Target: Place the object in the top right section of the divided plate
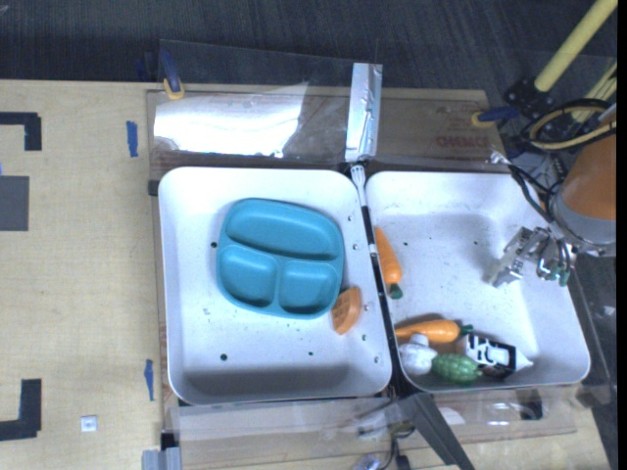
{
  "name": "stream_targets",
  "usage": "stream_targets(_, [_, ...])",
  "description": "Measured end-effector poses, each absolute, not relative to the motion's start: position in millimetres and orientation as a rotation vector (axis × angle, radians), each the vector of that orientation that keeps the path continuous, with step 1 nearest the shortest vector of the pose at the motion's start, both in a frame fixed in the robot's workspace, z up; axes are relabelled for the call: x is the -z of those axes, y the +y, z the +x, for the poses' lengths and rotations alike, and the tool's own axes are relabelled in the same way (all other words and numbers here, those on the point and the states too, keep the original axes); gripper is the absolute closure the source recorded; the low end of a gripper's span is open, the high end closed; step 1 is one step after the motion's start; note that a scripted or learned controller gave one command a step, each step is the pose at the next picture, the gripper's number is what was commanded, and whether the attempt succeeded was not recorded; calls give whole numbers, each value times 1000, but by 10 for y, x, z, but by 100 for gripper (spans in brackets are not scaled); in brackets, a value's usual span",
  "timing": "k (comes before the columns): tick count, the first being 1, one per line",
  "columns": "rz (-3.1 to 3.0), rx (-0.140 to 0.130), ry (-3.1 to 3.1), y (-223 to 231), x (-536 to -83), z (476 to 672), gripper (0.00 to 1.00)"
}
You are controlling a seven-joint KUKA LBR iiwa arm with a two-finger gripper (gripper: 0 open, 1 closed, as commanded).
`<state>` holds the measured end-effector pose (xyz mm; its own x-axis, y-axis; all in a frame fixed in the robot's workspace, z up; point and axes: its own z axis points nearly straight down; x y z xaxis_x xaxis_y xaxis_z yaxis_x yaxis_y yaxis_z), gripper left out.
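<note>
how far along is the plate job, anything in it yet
Nothing looks done: the blue divided plate in the left bin has no object in its sections. The gripper is over the right bin, with nothing visibly between its fingers. The carrot and the other toys lie there ungrasped. Picking and placing remain.

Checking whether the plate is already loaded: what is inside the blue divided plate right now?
All three sections of the blue divided plate show bare blue surface, with nothing in them. An orange piece lies beside its lower right rim in the left bin. Whatever is under the plate is hidden.
</note>
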<state>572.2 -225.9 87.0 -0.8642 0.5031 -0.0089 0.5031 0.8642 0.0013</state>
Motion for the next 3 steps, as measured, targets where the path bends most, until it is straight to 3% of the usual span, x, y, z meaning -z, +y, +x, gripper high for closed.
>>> stream_targets(1, [532, 2, 3090, -2244, -873, 5058, 100])
stream_targets(2, [26, 3, 3135, -2240, -873, 5416, 100])
stream_targets(3, [26, 1, 3136, -2235, -863, 5412, 0])
